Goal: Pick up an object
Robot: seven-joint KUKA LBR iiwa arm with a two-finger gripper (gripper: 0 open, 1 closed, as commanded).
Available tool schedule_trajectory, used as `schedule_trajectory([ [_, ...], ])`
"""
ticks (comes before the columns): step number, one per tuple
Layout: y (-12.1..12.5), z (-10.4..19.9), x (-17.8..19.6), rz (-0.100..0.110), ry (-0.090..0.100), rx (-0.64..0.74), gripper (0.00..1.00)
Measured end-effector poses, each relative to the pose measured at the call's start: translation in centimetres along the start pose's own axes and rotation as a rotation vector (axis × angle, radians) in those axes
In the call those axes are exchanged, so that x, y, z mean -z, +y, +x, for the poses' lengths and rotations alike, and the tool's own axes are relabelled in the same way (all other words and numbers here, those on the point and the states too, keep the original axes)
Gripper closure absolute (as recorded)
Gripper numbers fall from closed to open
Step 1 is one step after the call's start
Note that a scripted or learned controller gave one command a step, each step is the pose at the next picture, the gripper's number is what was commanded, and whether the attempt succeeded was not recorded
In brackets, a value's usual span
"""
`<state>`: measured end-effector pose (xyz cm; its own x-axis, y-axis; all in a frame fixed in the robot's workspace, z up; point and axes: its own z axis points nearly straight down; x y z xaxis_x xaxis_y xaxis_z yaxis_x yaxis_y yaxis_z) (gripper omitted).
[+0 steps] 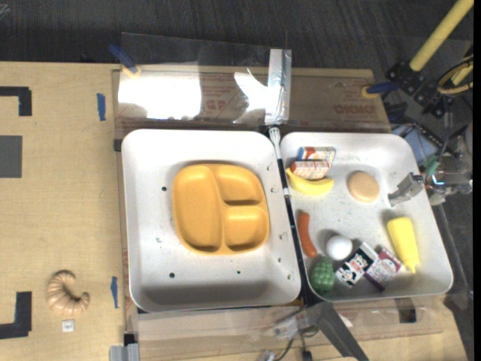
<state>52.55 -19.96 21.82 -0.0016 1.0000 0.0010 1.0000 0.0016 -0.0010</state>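
The right bin [421, 156] holds several toy foods. A small red and white box [315, 156] lies at the back left with a banana [310, 186] just in front of it. A tan round bun [364, 186] sits mid-bin. A yellow corn-like piece [403, 241] lies at the right. Along the front are a red sausage [305, 232], a white egg [339, 247], a green broccoli [323, 275], a black and white carton [355, 266] and a purple box [382, 266]. My gripper [406, 189] hangs over the bin's right side, right of the bun and above the yellow piece, with nothing seen in it.
The left bin [143, 224] holds a yellow divided plate [220, 206]. A toy croissant [68, 292] lies on the bench at the front left. Clear plastic and tape [278, 89] stand behind the bins. Cables and a yellow pole [447, 22] crowd the back right.
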Motion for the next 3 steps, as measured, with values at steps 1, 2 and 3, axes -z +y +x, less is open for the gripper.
schedule_trajectory([
  [1,1.9,2.3,-3.9,0.001,0.001,0.382,0.0],
  [2,-2.7,0.1,-13.1,-0.007,-0.004,0.425,0.0],
  [3,2.7,5.5,-13.1,-0.01,-0.001,0.225,0.0],
])
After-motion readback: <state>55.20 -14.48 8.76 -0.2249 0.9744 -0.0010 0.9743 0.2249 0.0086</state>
